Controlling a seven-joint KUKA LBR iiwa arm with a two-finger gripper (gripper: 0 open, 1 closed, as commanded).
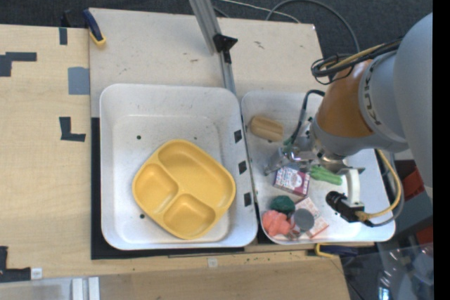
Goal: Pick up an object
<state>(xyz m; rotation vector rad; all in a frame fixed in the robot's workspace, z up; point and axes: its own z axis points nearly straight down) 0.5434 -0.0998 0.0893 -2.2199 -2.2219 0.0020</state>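
Small pink-and-white carton (pixel 291 180) in right bin (pixel 373 232), lying flat, long axis running upper-left to lower-right. Gripper (pixel 290 154) just above carton; jaw state cannot tell. Wooden cylinder (pixel 266 128) nearby, green strip (pixel 325 175) beside carton. Yellow divided tray (pixel 183 187) in left bin (pixel 116 151).

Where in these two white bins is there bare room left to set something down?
The left bin has a bare strip along its far wall, beyond the yellow divided tray. The right bin is crowded: wooden block, pink packet, and green and pink items under the gripper. Only its far corner is bare.
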